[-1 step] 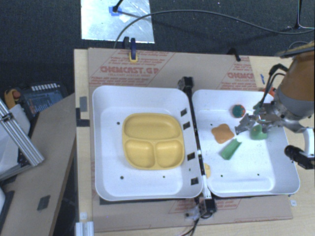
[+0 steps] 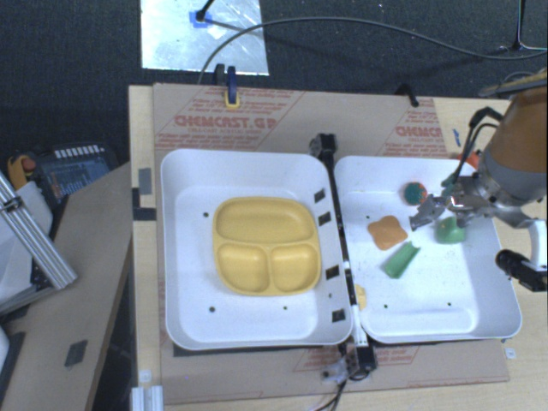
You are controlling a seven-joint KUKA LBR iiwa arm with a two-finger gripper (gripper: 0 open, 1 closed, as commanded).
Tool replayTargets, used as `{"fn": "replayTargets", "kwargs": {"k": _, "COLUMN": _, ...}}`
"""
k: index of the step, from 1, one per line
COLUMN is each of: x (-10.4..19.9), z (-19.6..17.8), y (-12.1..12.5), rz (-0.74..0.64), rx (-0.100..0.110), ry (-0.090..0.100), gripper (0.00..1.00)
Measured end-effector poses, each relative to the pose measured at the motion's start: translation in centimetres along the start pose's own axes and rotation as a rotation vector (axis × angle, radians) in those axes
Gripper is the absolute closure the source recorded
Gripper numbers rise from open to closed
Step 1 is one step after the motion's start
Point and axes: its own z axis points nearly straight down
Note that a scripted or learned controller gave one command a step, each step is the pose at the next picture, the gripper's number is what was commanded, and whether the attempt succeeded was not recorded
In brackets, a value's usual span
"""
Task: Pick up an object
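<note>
While uncovered: small green block (image 2: 448,229)

You had even, fairly bright overhead light, and the two white bins (image 2: 257,169) came out near overexposed, their walls washed pale. Glare flared off the foil sheet (image 2: 204,24) at eleven o'clock. Shadows were soft and short. The dark floor at twelve o'clock stayed dim and grainy. Your arm (image 2: 522,144) at three o'clock looked slightly blurred; the bench lettering stayed legible.
</note>
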Motion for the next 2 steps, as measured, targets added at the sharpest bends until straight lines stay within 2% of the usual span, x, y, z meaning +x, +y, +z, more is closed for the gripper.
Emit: {"fn": "replayTargets", "kwargs": {"k": 2, "x": 0.2, "z": 11.4, "y": 1.1, "rz": 0.002, "rx": 0.004, "ry": 0.001, "gripper": 0.00}}
